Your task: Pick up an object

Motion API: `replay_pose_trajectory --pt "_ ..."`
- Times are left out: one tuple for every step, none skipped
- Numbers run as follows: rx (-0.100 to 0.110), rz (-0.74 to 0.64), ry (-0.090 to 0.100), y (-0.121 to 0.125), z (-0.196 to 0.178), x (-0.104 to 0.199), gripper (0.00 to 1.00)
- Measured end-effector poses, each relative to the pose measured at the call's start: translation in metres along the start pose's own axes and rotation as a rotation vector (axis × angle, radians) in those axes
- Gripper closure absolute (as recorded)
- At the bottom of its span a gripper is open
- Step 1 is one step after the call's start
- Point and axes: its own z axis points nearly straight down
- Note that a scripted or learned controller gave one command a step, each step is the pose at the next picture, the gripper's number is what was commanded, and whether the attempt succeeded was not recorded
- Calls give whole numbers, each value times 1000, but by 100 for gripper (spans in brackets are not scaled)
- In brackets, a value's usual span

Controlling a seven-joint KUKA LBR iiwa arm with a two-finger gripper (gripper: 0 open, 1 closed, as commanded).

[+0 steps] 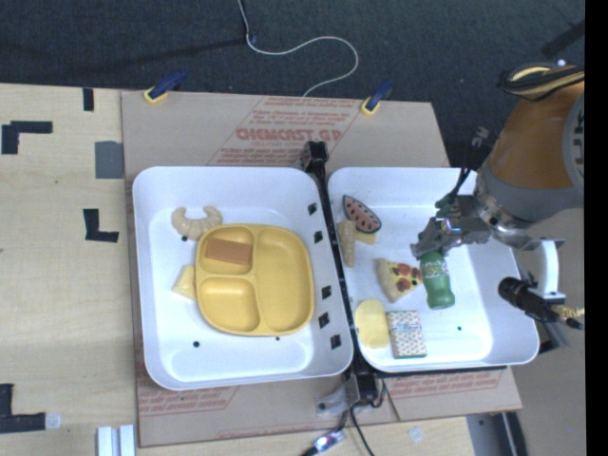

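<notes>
Green bottle (438,281) upright-lengthwise, cap toward gripper (431,246); gripper's grip state indiscernible.

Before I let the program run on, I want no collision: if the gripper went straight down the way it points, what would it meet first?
Most likely the green bottle: the gripper hangs right above its cap in the right bin. Height is hard to judge from this slanted view.

Tray (275,297) in the left bin (152,255), croissant (194,220) behind the tray, bottle (437,281) in the right bin (494,345), pizza slice (397,278) left of the bottle
</notes>
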Motion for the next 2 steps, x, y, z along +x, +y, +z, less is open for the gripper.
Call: replay_pose_trajectory --pt "3 1 0 -11 14 56 100" --pt "0 0 -1 -19 1 105 100"
